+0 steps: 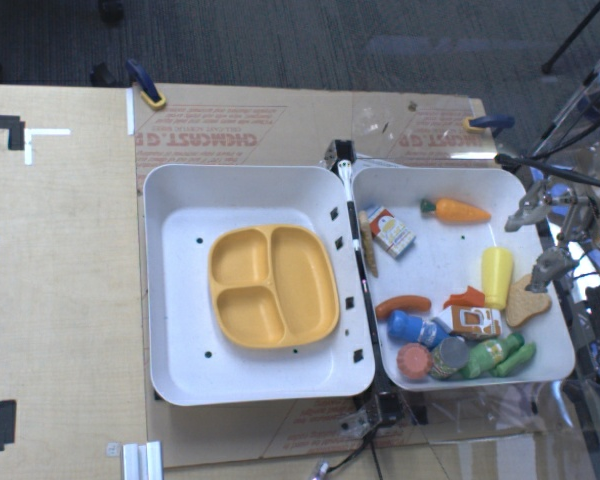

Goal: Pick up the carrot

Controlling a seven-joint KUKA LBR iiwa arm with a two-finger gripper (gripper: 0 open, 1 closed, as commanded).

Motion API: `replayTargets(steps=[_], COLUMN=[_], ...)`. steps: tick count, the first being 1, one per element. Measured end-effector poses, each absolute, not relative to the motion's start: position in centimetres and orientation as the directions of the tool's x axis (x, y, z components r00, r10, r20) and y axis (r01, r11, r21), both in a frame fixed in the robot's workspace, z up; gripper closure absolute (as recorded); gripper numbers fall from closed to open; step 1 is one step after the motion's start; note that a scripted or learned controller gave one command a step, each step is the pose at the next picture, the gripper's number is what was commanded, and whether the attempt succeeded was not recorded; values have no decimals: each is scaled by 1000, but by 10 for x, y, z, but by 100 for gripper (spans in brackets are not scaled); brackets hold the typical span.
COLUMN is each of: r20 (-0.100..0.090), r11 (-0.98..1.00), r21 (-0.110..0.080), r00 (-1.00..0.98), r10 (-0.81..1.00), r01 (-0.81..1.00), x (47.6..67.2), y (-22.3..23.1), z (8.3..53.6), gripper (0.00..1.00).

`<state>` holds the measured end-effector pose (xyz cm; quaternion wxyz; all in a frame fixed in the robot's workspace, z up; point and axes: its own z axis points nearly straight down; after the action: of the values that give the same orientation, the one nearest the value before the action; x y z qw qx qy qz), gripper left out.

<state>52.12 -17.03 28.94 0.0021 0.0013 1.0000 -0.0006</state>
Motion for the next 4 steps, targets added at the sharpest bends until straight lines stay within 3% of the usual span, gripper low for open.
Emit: replayTargets(steps=[1,2,3,4], r20=[-3,-8,-9,-6], r11=[999,992,978,995], r21=[-1,-3,-4,0], r00=[-999,-992,-978,-995], r10=[54,-127,-210,-104], r01=[54,-127,-210,-104], x=[589,660,662,657], y=[-217,-221,-220,-197], z=[203,124,96,94], gripper=[0,0,0,0])
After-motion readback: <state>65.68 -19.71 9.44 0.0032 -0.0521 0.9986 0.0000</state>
